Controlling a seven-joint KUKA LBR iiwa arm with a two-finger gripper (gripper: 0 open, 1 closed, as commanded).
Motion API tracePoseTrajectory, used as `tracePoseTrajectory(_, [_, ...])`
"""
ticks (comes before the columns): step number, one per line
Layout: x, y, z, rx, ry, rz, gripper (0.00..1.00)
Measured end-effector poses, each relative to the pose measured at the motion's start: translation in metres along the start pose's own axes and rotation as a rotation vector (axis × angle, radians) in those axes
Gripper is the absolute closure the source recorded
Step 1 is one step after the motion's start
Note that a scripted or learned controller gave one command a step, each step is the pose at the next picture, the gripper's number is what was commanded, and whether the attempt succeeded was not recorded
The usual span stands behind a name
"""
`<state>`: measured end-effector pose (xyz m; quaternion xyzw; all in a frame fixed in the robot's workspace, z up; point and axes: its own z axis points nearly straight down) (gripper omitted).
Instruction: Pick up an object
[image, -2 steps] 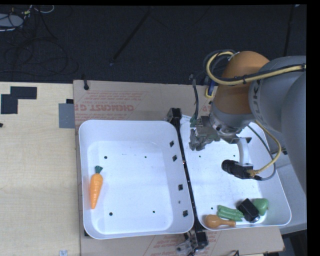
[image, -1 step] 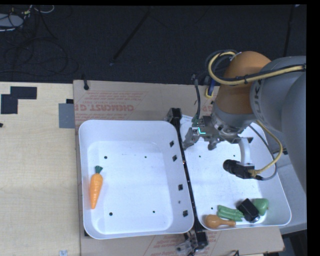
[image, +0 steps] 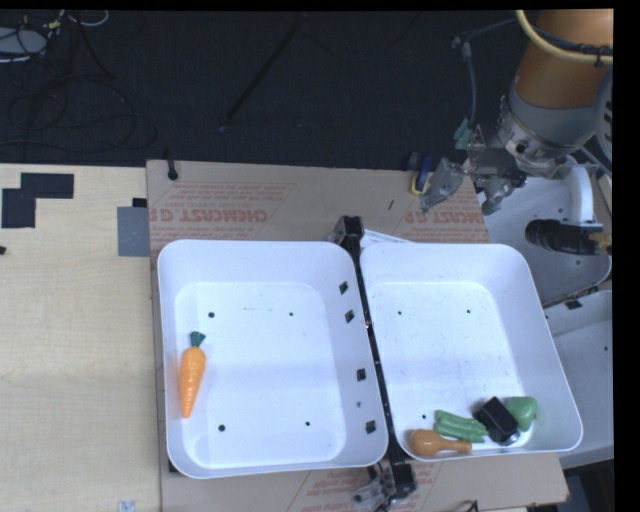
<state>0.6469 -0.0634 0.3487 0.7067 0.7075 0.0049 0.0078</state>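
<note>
1. Well, no single target is marked, so the candidates: an orange plastic toy carrot w/ green top (image: 191, 373) lies in the left shallow white plastic bin (image: 250, 262), near its left wall, long axis roughly upright in the frame, green end toward the far side.
2. Other candidates cluster in the near right corner of the right shallow white plastic bin (image: 455, 262): a tan pear-shaped toy (image: 437, 443), a green bean-pod-like toy (image: 461, 427), a small black block (image: 497, 420) and a light green rounded toy (image: 522, 409). The black block lies over the pod's right end & touches the light green piece; the tan toy sits just beside the pod on the near side.
3. Rel. to the jaws: all items are well apart from the two-finger gripper (image: 466, 187), which hangs above the brown printed cardboard sheet (image: 290, 208) beyond the right bin's far rim, outside both bins. The cluster is at the opposite, near end of that bin; the carrot is farther off, diagonally across in the other bin.
4. Jaws: apart, w/ a visible gap between the two fingers & nothing held between them.
5. Arm: grey w/ orange band (image: 560, 60), entering from upper right.
</note>
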Motion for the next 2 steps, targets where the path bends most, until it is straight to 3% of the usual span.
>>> tracePoseTrajectory(1, [0.002, -0.003, 0.002, 0.021, 0.002, -0.005, 1.0])
tracePoseTrajectory(2, [-0.04, -0.024, 0.052, 0.026, 0.003, 0.005, 1.0])
